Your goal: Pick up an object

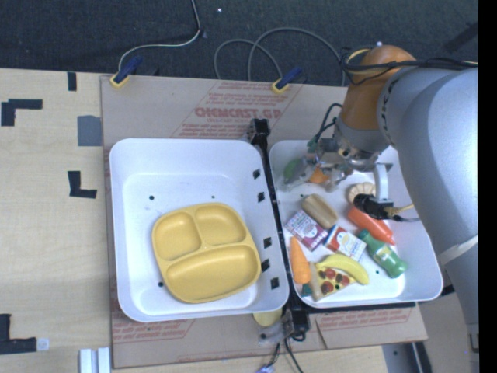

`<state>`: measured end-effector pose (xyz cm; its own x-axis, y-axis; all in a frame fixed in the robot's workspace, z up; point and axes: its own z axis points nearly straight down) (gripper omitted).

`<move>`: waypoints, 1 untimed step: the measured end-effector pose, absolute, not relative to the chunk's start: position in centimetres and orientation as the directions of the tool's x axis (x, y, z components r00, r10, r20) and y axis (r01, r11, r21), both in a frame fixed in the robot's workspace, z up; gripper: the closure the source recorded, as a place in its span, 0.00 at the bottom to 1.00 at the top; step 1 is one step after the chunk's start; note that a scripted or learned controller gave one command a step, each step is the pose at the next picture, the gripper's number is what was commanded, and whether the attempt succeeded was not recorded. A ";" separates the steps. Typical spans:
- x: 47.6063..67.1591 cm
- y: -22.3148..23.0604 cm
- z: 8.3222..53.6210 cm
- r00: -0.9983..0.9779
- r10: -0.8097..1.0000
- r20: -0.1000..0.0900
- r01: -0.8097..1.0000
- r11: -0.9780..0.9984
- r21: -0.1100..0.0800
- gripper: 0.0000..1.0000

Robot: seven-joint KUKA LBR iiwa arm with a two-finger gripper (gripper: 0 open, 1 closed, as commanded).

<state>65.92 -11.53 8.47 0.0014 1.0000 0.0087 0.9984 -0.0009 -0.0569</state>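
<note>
My gripper [324,165] hangs low over the far left part of the right bin [423,286], below the arm's orange band. Right beneath it lie a small orange piece [317,176] and a pale green piece [293,169]; whether it touches either is unclear. Just in front of it lies a tan wooden block [319,209]. Further toward the front are a pink-and-white packet [303,227], an orange carrot [300,261], a banana [345,267], a pizza slice [329,284], a red pepper [371,224] and a green bottle [384,258].
The left bin [132,177] holds a yellow divided plate [206,251]. The grey arm covers the right bin's far right corner. A black divider [269,200] runs between the bins. Cables loop on the dark surface behind the bench.
</note>
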 end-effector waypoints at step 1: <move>65.9 -11.1 8.5 0.005 1.000 -0.001 0.999 -0.005 -0.054 0.00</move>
<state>65.88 -11.13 8.49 0.0048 1.0000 -0.0009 0.9985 -0.0049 -0.0542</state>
